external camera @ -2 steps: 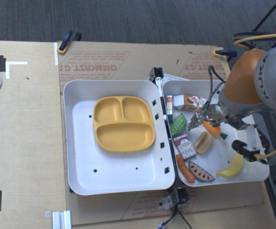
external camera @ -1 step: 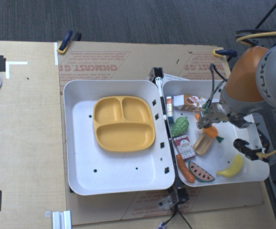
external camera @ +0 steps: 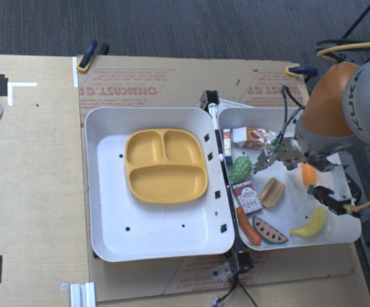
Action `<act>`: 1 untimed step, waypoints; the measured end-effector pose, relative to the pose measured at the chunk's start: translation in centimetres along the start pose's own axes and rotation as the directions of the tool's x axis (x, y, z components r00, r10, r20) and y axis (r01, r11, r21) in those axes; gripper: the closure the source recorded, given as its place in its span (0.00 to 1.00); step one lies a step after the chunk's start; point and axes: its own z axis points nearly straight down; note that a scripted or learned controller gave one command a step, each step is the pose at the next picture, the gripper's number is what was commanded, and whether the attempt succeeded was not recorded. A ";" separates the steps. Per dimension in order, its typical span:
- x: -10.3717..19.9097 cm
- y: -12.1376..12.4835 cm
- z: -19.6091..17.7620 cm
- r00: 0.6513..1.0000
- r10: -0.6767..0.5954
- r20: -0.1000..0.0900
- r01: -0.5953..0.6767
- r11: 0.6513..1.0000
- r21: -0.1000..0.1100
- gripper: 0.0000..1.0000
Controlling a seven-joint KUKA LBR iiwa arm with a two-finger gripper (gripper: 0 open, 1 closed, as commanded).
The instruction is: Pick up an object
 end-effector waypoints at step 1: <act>0.1 8.5 1.8 1.000 -0.013 -0.006 0.013 0.999 0.044 0.00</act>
